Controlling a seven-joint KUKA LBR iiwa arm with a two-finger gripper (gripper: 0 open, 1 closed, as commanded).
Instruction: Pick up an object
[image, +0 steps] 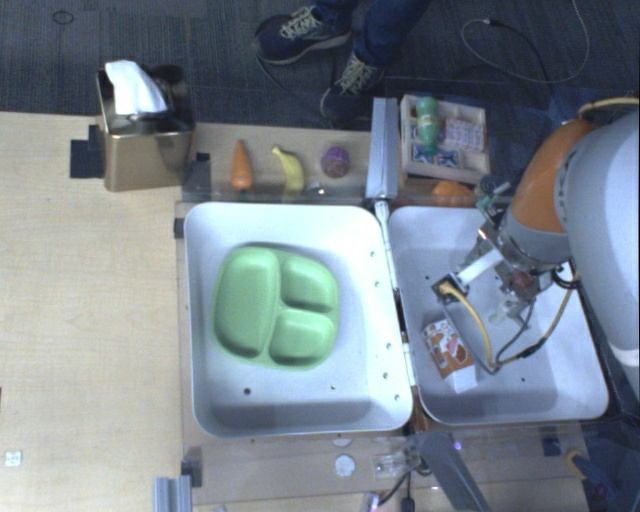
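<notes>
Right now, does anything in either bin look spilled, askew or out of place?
Nothing spilled or damaged. The small brown packet lies askew to the walls of the right bin, near its left side, apart from the gripper. The green divided plate sits flat in the left bin.

Tray (275, 305) in left bin (212, 400), packet (450, 350) perhaps in right bin (560, 390).

Pale bench (90, 300) carries left bin (205, 225) touching right bin (565, 400); behind them in a row: tissue box (140, 145), carrot (240, 167), banana (291, 170), purple ball (335, 162).
</notes>
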